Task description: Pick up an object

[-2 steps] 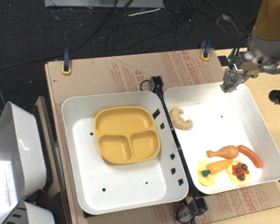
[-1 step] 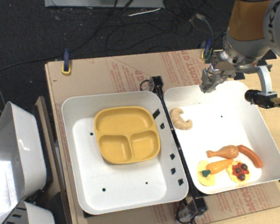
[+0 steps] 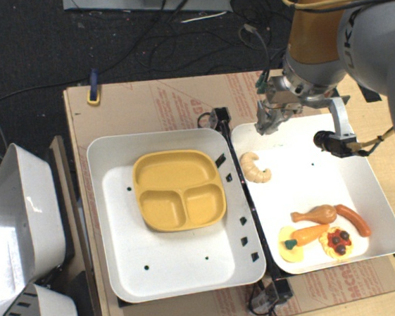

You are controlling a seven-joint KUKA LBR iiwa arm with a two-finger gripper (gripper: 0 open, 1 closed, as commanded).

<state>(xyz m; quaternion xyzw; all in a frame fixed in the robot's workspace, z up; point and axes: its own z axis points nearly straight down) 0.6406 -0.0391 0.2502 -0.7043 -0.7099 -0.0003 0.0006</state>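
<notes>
My gripper (image 3: 267, 126) hangs over the far left corner of the right bin (image 3: 369, 169), with nothing visible between its fingers. A tan croissant-shaped toy (image 3: 254, 168) lies just below and left of it, near the bin's left wall. At the near side of that bin lie a brown drumstick (image 3: 316, 214), a red sausage (image 3: 353, 219), an orange carrot (image 3: 307, 234) on a yellow piece (image 3: 289, 248), and a yellow slice with red and dark toppings (image 3: 339, 241).
The left bin (image 3: 112, 220) holds a yellow divided plate (image 3: 179, 189). Small black clips sit along the divider between the bins. White tubs (image 3: 20, 216) stand off the bench at left.
</notes>
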